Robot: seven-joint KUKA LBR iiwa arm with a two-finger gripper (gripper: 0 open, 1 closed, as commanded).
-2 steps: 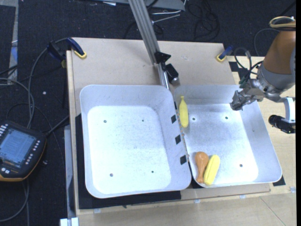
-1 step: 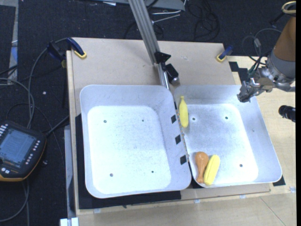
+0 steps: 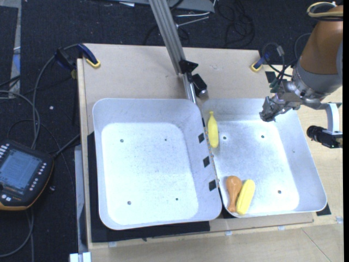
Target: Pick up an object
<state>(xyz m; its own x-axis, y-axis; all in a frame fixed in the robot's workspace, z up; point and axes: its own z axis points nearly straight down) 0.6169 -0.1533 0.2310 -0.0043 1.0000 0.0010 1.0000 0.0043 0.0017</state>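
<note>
In the right bin (image 3: 283, 146) a yellow banana-like object (image 3: 212, 131) lies against the left wall near the back. At the front left corner of that bin an orange piece (image 3: 233, 189) lies beside a yellow corn-like piece (image 3: 245, 196), the two touching. My gripper (image 3: 269, 113) hangs over the bin's back right area, well away from all three objects. Nothing shows between its fingers.
The left bin (image 3: 147, 162) sits next to the right one, sharing a raised divider with black clips (image 3: 207, 160). A slanted metal pole (image 3: 172, 37) rises from the bench behind the bins. Clamps sit at the bench's back corners.
</note>
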